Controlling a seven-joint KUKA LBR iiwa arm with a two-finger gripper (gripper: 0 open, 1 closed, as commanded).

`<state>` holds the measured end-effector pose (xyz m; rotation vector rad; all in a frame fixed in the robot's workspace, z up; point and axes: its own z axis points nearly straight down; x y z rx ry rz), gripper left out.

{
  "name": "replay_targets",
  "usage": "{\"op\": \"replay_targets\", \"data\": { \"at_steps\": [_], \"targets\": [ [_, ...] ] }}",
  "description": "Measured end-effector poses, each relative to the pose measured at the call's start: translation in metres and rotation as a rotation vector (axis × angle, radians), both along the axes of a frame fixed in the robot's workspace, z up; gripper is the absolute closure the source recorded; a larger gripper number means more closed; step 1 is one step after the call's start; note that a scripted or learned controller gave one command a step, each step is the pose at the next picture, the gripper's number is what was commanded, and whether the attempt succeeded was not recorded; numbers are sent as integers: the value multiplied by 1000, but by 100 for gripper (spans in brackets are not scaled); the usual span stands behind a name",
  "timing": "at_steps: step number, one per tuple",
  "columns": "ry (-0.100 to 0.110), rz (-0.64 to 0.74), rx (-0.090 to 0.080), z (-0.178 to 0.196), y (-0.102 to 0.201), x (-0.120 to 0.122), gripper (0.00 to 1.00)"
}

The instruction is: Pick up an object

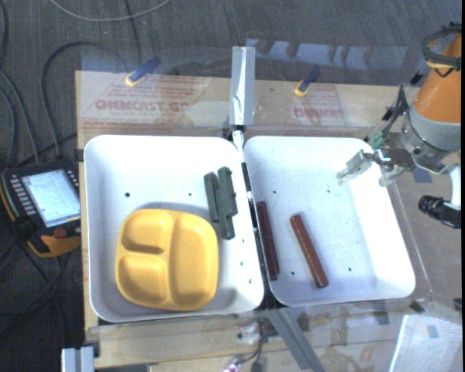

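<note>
Overhead slanted view of the bench with the grey arm and its orange band entering from the right. The two-finger gripper [364, 165] hovers over the upper right corner of the right shallow white bin [337, 285]; whether it is released or clenched cannot be told at this size, and nothing is seen in it.

Step in hand, as judged: the approach to a pick, with no object yet taken. The nearest candidate is the long reddish-brown bar [308, 249] lying flat and slightly aslant in the middle of the right bin, well apart from the gripper. A good grasp would likely centre the gripper over the bar's midpoint, turn the wrist so that it closes across the narrow width, and descend straight down. A second, darker brown bar [266, 240] lies along the left wall of the same bin; its closeness to the wall leaves little room on that side, so it looks the harder target.

Contents of the left shallow white bin [108, 157]: a yellow plastic compartment tray [168, 259] with rounded corners, resting in the lower half, and two dark green elongated pieces [221, 200] lying side by side near the right wall, just beside the tray's upper right corner.
</note>
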<state>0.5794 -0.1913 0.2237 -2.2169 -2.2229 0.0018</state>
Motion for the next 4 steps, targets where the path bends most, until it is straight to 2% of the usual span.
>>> {"op": "replay_targets", "data": {
  "at_steps": [1, 2, 3, 4],
  "targets": [
    [0, 173, 1, -93, 48, -18, 0],
    [-16, 196, -8, -132, 71, -36, 0],
    [-20, 196, -5, -122, 73, -35, 100],
    [0, 47, -3, -41, 116, 8, 100]
  ]
}}
